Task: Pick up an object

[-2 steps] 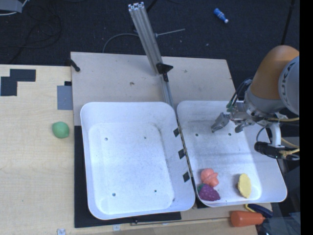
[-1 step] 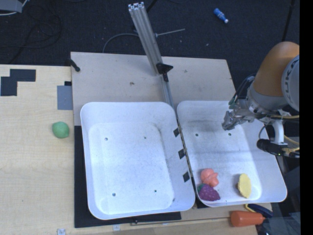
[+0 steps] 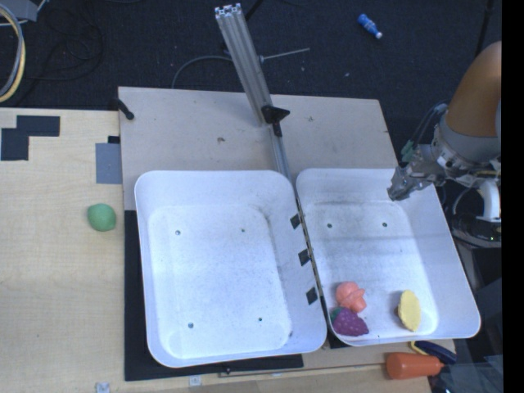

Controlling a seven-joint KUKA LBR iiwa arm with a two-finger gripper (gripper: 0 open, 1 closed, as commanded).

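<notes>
The jaws (image 3: pixel 399 190) hang over the far right corner of the right bin (image 3: pixel 372 244); they show as a dark blur, so whether they are apart or closed cannot be told, and nothing is seen between them. The grey arm (image 3: pixel 467 133) with its orange band comes in from the right.

Well apart from the jaws, along the near edge of that bin, lie three small toys: a pink-orange lumpy one (image 3: pixel 350 295) touching a purple grape bunch (image 3: pixel 350 323) just below it, and a yellow oval piece (image 3: pixel 408 310) nearby to their right.

The left bin (image 3: pixel 217 268) sits beside it. Both rest on a pale tabletop (image 3: pixel 196 129). A green ball (image 3: pixel 101 217) lies on the wooden surface at left, an orange object (image 3: pixel 413 365) near the front edge, and a metal rail (image 3: pixel 246 60) slants above. The floor beyond is dark.
</notes>
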